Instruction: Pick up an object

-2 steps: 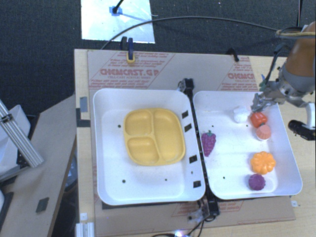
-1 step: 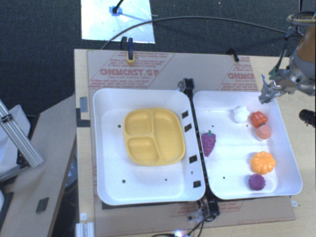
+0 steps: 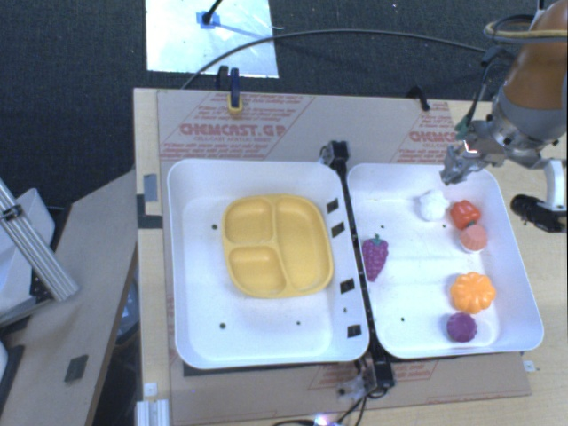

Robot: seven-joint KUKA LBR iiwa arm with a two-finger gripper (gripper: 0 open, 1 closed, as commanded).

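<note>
The gripper, whose state I cannot tell, hangs at 1 o'clock over the right bin, above a white ball, tomato, pumpkin and grapes. The left bin holds a yellow tray. Both rest on cardboard.

plastic, cardboard and metal on the bench

both white bins look like smooth moulded plastic with a soft sheen; the yellow divided tray is matt plastic; the orange pumpkin and purple grapes look like glossy toy plastic; under the bins lies a printed cardboard sheet, dull and flat; the gripper looks like bare grey metal
</note>
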